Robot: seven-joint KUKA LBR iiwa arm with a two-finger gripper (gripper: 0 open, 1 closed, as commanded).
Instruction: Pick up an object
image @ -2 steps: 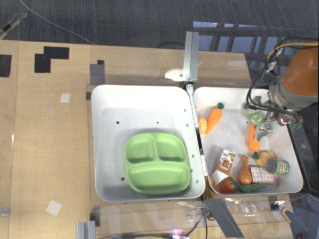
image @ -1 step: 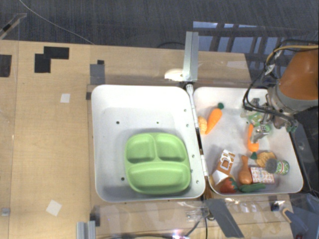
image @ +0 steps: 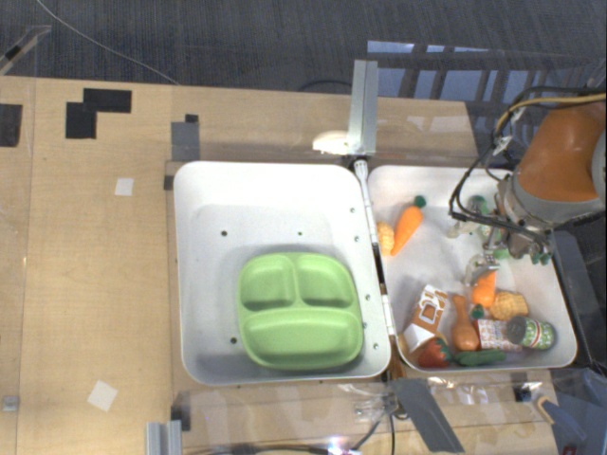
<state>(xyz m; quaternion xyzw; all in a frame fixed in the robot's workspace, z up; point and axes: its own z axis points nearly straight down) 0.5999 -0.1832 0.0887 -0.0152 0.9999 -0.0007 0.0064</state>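
Observation:
My gripper [image: 482,271] hangs low over the right bin [image: 432,192], below the orange-banded wrist [image: 561,159]. Its tip is just above a small orange piece [image: 486,291], close to it or touching it. Around that piece lie a tan waffle-like item [image: 511,303], a small can [image: 532,333] and a labelled packet [image: 493,335]. A carrot [image: 408,227] with a green top lies further left in the same bin, beside a yellow piece [image: 385,240].
The front of the right bin also holds a snack box [image: 429,311], a red tomato-like item [image: 432,353], a brown-orange item [image: 465,331] and a green vegetable [image: 480,357]. The left bin [image: 209,216] holds a green divided plate [image: 299,311].

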